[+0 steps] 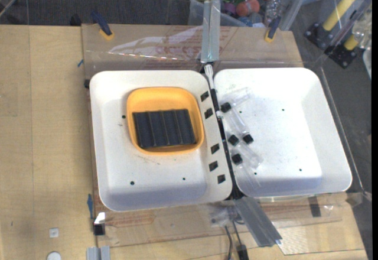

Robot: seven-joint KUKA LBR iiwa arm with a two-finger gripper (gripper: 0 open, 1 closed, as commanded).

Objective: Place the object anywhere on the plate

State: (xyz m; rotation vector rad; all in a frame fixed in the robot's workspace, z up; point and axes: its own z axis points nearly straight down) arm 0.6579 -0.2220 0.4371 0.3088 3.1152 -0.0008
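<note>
Tool state: cannot tell. The slab [164, 129] already lies flat on the plate [160, 95] in the left bin [112, 164], so the task looks done.

Risks, as a judgement:
- The slab nearly fills the plate's well and its near edge sits at the rim, so any nudge could slide it off.
- The smooth plate could skid in the glossy bin.

The slab is black, matte, rectangular and ribbed lengthwise. The plate is orange plastic, a rounded square with a raised lip. The bin is white and shallow.
</note>
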